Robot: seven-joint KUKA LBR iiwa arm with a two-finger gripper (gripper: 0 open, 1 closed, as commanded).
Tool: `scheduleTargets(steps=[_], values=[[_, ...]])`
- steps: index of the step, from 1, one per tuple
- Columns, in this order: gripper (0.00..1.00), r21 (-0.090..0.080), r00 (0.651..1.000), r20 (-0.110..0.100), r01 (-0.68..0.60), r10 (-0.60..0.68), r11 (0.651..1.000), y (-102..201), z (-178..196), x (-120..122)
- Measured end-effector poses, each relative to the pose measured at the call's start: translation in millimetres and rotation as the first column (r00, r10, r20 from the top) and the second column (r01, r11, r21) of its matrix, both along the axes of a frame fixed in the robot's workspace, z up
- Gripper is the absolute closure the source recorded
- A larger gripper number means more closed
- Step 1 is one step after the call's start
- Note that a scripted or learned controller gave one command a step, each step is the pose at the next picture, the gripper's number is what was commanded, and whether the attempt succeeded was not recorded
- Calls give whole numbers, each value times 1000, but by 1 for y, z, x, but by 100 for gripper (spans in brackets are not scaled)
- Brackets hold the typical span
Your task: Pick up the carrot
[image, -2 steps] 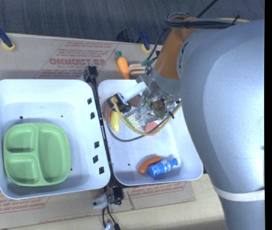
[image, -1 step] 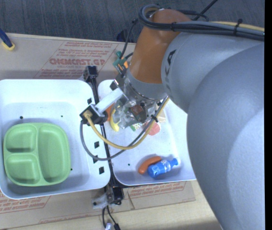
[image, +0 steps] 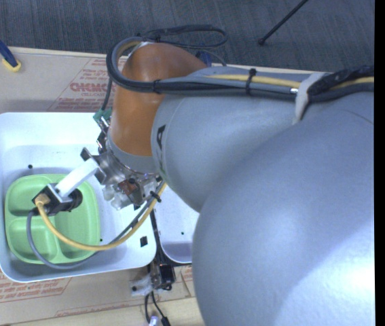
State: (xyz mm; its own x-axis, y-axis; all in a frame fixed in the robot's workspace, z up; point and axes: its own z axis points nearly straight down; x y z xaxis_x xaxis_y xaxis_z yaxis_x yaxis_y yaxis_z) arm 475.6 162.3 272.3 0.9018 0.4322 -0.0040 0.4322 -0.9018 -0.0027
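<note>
Most of the right half is blocked by the grey arm [image: 280,202], which sits closest to the lens and cuts off the bench behind it. Right bin [image: 176,248]: just a sliver of white floor and rim pokes out under the arm, contents hidden. Orange band [image: 141,100] sits above the wrist, with a black and yellow cable bundle [image: 246,80] strapped along the link.

Gripper [image: 123,187] hangs over the right edge of the left bin [image: 2,134]. It reads as a blurry cluster of metal and clear parts; open or closed, can't tell, and nothing identifiable in its grasp. A white bracket [image: 77,178] runs from it down-left to a black block [image: 62,201] over the green divided plate [image: 22,240]. Yellow cable [image: 94,244] and grey cable [image: 39,253] loop across the plate.

Carrot: can't tell where it is.

Cardboard sheet [image: 77,90] under the bins has red print, roughly "CHEMO…", the rest cut off by the arm. More red print at bottom left is too small to read. Blue-and-yellow clamp [image: 5,53] on the far left corner. Dark carpet [image: 56,9] beyond.
</note>
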Motion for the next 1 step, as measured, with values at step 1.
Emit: scheduleTargets(steps=[1], values=[[100,-1,1000,2,-10,10,1000,55,62,0]])
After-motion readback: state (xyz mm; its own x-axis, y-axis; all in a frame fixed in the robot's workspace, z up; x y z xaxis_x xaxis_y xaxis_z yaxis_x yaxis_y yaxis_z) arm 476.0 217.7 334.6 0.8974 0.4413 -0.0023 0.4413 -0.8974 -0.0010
